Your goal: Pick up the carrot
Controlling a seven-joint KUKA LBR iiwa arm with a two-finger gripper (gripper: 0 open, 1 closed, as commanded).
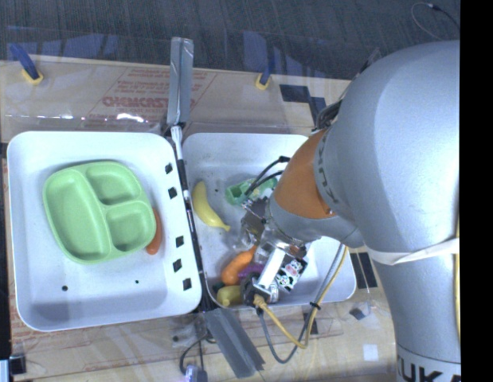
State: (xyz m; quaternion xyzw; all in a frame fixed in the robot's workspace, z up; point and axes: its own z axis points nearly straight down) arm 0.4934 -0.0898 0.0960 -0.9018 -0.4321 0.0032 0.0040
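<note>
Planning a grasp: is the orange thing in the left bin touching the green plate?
Touching. The camera view shows the orange thing lying against the plate's right rim, no gap.

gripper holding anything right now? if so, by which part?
Cannot tell. The gripper sits low in the right bin beside an orange item, but the arm hides any hold.

**Carrot** (236, 267): taken here to be the stubby orange piece in the right bin (230, 153), at the lower centre of the frame. It lies flat and slanted, with its upper end toward the right and its lower end near the bin's left wall. A slimmer orange-red piece (155, 234) lies lengthwise against the right rim of the green plate (95, 213) in the left bin (95, 293). Which of the two is the carrot cannot be told for certain.
</note>
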